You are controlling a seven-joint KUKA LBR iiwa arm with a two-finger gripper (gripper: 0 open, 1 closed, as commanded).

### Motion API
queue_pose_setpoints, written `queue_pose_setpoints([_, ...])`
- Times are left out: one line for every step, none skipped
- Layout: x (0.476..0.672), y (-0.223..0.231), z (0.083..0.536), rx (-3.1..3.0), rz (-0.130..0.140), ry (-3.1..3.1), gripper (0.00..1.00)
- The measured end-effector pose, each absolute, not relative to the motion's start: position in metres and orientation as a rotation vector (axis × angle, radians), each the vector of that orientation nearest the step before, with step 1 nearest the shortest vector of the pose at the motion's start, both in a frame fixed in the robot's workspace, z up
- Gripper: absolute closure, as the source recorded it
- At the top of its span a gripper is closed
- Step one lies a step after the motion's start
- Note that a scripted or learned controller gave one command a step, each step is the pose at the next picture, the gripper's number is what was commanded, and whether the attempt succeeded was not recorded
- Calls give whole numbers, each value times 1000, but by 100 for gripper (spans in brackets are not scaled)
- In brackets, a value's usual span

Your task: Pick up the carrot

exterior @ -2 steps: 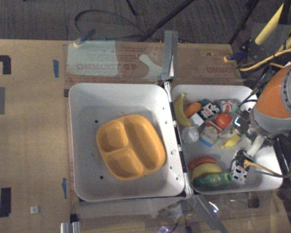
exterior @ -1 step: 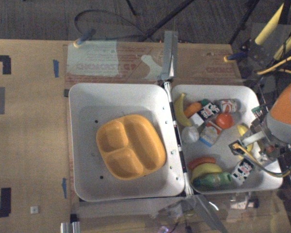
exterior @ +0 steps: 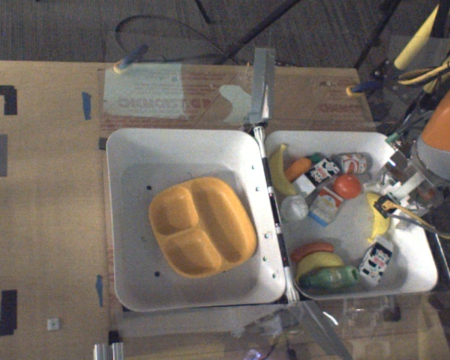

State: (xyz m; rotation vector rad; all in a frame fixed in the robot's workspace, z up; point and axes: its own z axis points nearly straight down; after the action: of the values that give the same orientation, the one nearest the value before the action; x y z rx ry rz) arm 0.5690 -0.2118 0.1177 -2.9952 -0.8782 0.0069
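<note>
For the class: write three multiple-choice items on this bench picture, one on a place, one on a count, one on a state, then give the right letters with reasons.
1. Where does the carrot lie?
A. on the yellow tray
B. in the right bin, near its far left corner
C. on the bench outside the bins

2. How many compartments has the yellow tray?
A. three
B. five
C. one

3. How is the carrot now?
A. lifted above the bin
B. lying in the bin, apart from the tool
C. on the floor

Key: 1 B, it lies beside a banana in the right bin. 2 A, three hollows show. 3 B, the tool is across the bin from it.
</note>
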Motion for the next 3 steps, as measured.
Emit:
queue_pose_setpoints([595, -197, 94, -2904, 0, -1151, 0])
queue_pose_setpoints([550, -185, 85, -3050, 0, -744, 0])
queue_pose_setpoints([529, -159, 94, -3174, -52, -315, 0])
